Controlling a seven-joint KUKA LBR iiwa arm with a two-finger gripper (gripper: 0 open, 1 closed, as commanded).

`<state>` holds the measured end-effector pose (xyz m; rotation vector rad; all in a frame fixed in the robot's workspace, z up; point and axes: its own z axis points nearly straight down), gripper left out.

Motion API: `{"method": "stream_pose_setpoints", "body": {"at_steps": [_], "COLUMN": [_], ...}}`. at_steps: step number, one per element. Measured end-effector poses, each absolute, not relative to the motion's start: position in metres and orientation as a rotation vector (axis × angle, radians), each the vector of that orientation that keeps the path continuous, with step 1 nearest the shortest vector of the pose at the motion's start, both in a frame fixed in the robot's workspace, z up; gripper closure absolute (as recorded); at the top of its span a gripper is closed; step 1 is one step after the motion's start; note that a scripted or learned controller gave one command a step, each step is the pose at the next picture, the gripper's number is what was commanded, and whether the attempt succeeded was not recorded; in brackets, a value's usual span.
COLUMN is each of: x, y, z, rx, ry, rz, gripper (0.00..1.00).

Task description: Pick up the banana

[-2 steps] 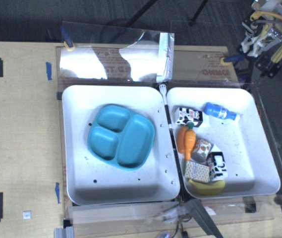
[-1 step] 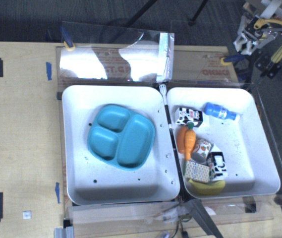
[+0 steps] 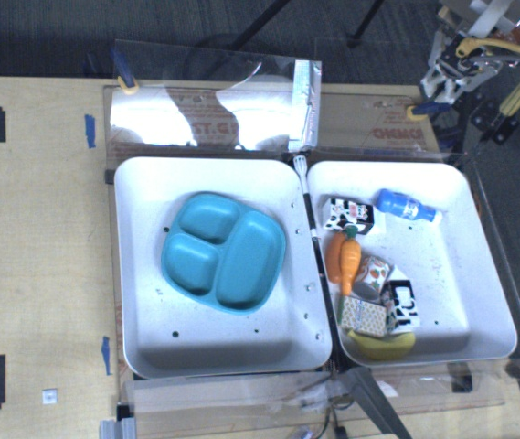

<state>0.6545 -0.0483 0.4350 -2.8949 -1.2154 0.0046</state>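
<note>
Two white bins side by side on the bench. Left bin [image 3: 141,318] holds a blue divided plate [image 3: 223,251], three compartments, sitting roughly centre. Right bin [image 3: 479,273] has the clutter, all bunched along its left wall. Banana [image 3: 383,344] lies at the near-left corner of the right bin, flat against the near wall, partly covered by a patterned packet [image 3: 363,315] on top of it. Just above that, a black-and-white box [image 3: 403,305] and a small foil-like packet [image 3: 372,276]. Carrot [image 3: 344,259] lies against the bin's left wall, green end pointing away from camera. Cow-print item [image 3: 348,214] beyond the carrot. Blue bottle [image 3: 407,207] on its side near the far wall, apart from the pile. Gripper [image 3: 444,79] is up at top right, off beyond the bins, well away from the banana; whether it is spread or pressed together, I cannot tell.
</note>
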Motion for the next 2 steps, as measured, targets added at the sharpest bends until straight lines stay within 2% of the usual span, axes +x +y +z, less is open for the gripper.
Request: {"method": "stream_pose_setpoints", "body": {"at_steps": [1,2], "x": [0.652,0.666], "y": [-0.028,0.033], "z": [0.435,0.350], "rx": [-2.762,-2.592], "ry": [-1.491,-1.772], "rz": [0.004,0.002], "gripper": [1.00,1.00]}}
